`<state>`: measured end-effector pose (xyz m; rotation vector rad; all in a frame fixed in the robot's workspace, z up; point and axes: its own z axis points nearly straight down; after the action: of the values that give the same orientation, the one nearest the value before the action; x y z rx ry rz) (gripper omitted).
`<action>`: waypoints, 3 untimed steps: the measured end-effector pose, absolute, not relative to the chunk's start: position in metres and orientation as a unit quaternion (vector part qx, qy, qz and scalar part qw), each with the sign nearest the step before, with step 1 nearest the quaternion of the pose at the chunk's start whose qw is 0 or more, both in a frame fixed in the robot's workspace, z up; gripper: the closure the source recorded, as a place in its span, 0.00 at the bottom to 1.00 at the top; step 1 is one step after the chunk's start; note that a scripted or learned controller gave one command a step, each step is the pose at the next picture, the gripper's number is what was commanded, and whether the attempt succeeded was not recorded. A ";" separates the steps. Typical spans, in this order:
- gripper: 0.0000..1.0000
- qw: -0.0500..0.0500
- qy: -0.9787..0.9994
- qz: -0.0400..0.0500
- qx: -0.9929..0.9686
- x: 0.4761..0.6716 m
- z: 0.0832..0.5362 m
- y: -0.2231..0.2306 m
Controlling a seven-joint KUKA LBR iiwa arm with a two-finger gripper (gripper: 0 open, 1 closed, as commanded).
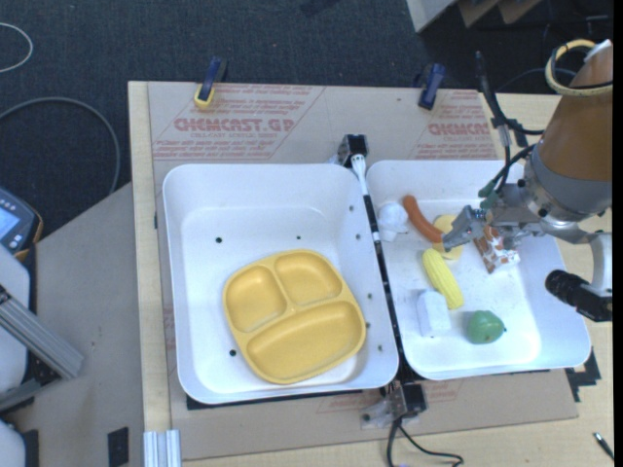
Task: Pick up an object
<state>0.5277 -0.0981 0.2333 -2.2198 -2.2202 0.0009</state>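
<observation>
Right bin [545, 348]: corn [441, 275], sausage [421, 220], perhaps apple [484, 327]

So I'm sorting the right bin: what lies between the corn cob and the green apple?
In the camera view, a small white block lies between the corn cob and the green apple, slightly toward the bin divider.

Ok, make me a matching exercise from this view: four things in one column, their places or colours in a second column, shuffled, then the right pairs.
Column one:
1. yellow divided plate
2. corn cob
3. green apple
4. orange sausage

Column two:
A. near the right bin's front edge
B. alone in the left bin
C. near the back of the right bin, beside a white object
D. middle of the right bin, just below the gripper

Pairs: 1-B, 2-D, 3-A, 4-C
</observation>
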 end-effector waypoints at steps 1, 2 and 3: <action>0.00 0.002 -0.705 0.000 -0.710 0.503 0.107 -0.128; 0.00 -0.016 -0.706 -0.011 -0.708 0.510 0.096 -0.096; 1.00 -0.002 -0.707 -0.001 -0.708 0.499 0.095 -0.094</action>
<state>0.4989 -0.0938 0.0949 -2.2256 -2.2219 -0.0028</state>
